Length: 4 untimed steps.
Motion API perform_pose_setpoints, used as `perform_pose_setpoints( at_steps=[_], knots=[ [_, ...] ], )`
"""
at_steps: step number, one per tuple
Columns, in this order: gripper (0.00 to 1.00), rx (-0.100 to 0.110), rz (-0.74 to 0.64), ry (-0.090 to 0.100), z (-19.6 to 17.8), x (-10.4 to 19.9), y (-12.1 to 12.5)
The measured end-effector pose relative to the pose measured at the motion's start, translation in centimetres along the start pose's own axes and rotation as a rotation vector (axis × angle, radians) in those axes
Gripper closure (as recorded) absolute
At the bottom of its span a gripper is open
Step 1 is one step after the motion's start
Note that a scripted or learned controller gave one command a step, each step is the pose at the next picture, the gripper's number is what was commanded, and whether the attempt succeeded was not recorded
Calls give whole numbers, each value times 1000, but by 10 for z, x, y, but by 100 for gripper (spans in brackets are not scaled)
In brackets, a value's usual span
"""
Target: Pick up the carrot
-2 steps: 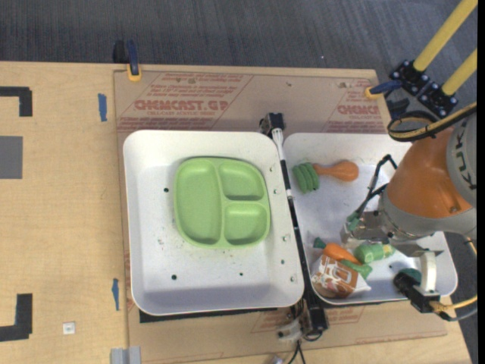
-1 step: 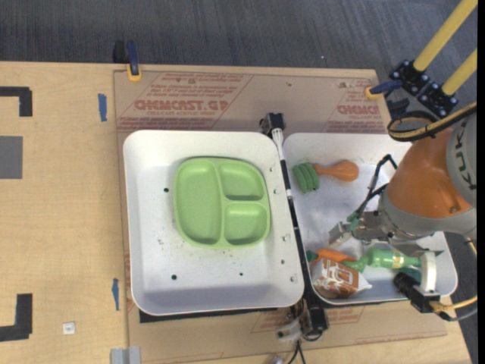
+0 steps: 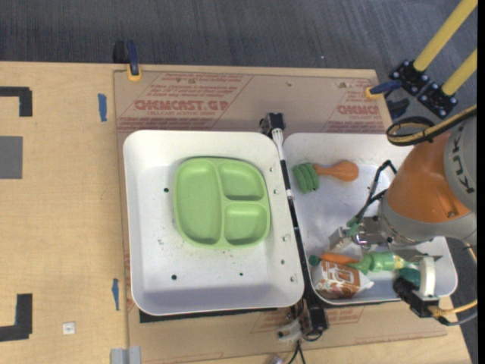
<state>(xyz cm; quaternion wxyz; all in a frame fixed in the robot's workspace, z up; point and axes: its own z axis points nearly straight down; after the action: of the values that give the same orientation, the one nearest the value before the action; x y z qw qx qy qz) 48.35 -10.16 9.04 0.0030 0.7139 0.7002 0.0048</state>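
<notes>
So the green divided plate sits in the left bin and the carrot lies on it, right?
Not quite. The green divided plate does sit in the left bin, but the carrot lies in the right bin, near its top edge, as the camera view shows.

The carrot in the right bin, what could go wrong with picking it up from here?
1. The carrot lies at the far end of the right bin, while the gripper sits over the near clutter, so it may close on the wrong thing.
2. The green bottle and snack packet lie close below the arm and could get knocked.
</notes>
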Motion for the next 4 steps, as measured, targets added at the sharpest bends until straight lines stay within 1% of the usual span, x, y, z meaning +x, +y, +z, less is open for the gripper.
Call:
perform_pose_setpoints(
  at_steps=[1, 2, 3, 4],
  knots=[
    [0, -1, 323, 2, 0, 0, 0],
    [0, 2, 439, -1, 0, 5, -1],
    [0, -12, 181, -11, 0, 5, 2],
    [0, -1, 524, 1, 1, 7, 0]
  ],
)
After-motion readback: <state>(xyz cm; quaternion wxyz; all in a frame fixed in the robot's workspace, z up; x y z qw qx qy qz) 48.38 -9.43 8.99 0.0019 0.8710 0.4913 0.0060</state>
